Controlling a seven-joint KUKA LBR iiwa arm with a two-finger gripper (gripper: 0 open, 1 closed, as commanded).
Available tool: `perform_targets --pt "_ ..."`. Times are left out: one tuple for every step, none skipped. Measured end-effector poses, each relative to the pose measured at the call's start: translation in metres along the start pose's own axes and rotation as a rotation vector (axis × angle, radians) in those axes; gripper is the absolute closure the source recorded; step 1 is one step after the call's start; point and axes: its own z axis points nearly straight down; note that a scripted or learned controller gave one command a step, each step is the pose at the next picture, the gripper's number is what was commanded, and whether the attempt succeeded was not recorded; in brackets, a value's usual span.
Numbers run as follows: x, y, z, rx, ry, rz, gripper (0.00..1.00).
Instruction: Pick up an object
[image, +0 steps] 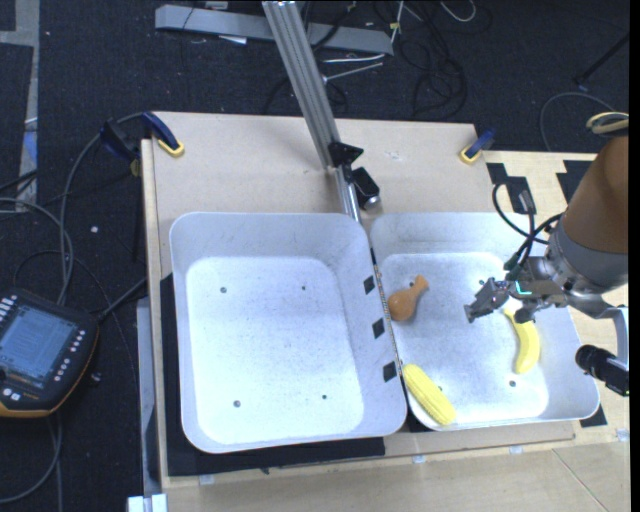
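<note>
The premises were a robotics laboratory or test cell. A plywood bench (300, 150) stood on dark carpet, its corners held by yellow-tipped clamps (166, 140). An aluminium mast (310, 85) rose over the bench. Loose cables (60, 220) trailed across the floor, and a handheld control pendant (35, 350) lay at the left. Two white bins (270, 330) sat side by side on the bench.

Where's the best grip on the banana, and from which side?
Probably the banana's middle, from straight above, fingers closing across its narrow width. It lies flat in the right bin with bare floor on both sides, just below the gripper, so little travel is needed.
</note>
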Motion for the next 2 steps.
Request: perform_targets --pt "0.0 0.0 0.0 0.0 0.0 0.0 0.0" --pt "0.005 0.009 0.052 0.004 0.0 0.0 0.0"
